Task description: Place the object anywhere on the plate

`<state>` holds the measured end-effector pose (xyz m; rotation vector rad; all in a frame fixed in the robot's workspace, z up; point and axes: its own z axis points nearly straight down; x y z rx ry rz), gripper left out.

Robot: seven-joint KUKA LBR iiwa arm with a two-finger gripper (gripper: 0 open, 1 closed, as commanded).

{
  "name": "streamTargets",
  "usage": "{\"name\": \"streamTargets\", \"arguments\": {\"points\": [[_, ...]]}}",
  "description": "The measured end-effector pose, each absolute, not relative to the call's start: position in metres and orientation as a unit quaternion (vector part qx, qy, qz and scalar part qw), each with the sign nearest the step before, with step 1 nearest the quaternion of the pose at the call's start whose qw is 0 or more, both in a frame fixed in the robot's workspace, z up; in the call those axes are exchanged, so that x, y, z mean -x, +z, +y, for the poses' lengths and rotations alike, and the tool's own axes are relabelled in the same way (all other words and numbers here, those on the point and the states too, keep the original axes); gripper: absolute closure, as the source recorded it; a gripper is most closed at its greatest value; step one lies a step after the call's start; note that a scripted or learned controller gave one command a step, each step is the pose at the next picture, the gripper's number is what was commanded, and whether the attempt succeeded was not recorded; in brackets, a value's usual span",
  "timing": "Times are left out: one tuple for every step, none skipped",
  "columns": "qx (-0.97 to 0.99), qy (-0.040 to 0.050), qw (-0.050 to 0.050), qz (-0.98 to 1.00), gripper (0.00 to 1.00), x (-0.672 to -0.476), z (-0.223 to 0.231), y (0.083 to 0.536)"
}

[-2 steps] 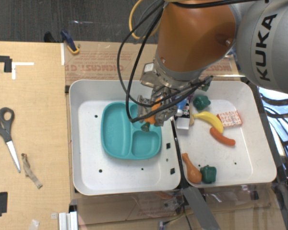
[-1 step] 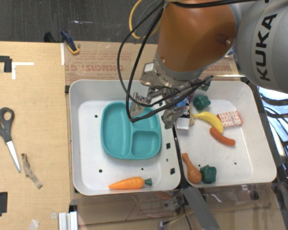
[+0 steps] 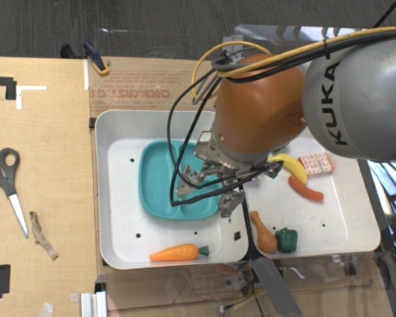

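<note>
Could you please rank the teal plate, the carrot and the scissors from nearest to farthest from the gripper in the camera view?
1. Teal plate: in the left bin, directly under the gripper.
2. Carrot: at the left bin's near edge, below the gripper in the view.
3. Scissors: out on the cardboard, far left of both bins.
</note>
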<state>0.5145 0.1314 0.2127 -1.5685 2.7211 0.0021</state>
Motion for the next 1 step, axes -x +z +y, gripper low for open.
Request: {"name": "streamTargets", "arguments": {"points": [[0.499,0.0011,0.002,0.867,1.00,-0.5158,0.1317,0.2218]]}}
